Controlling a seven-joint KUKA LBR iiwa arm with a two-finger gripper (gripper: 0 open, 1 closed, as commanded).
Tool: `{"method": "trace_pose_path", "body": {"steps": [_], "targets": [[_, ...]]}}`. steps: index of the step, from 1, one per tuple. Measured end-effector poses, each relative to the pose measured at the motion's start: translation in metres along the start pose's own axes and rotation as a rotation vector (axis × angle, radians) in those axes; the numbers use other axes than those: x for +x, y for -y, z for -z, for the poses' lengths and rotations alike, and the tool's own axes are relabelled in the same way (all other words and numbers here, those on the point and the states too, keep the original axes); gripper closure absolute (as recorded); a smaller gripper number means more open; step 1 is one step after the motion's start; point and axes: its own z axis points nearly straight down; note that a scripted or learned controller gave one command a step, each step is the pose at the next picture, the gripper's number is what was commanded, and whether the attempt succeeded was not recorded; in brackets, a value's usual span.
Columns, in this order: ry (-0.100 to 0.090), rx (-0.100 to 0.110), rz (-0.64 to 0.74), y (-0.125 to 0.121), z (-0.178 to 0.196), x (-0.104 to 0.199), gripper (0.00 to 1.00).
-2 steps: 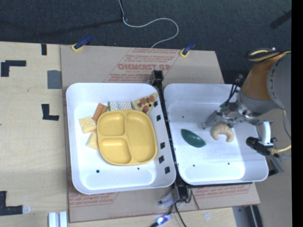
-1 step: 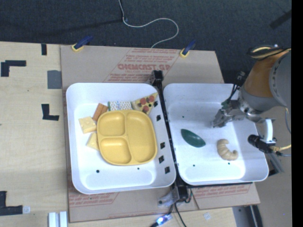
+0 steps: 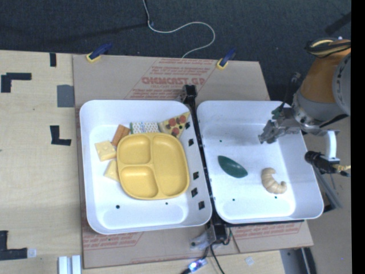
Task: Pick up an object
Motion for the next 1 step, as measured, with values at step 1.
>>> {"method": "trace_pose_path", "body": {"steps": [1], "targets": [[0.001,-0.001,0.000,-0.0061,0.0436,0.0010,1.00]]}}
